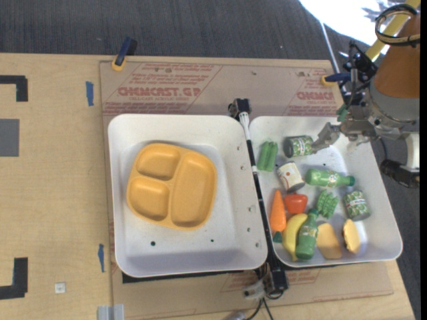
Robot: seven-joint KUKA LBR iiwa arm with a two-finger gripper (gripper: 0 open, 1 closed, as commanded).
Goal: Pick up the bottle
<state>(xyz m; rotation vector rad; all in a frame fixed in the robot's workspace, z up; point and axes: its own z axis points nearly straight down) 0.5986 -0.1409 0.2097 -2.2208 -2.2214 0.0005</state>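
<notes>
- The green plastic bottle with a white label (328,177) lies on its side in the shallow white right-hand bin (390,229), among other toy groceries.
- The grey two-finger gripper (331,133) hovers above and just behind the bottle; its fingers are blurred, so their state cannot be told.
- A small green can (298,145) lies just left of the gripper.
- The arm is cut off at the right.

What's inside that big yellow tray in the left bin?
Nothing shows inside the yellow tray: its three compartments look bare. It lies in the left bin. The bin floor under it is covered, so that part cannot be seen.
</notes>
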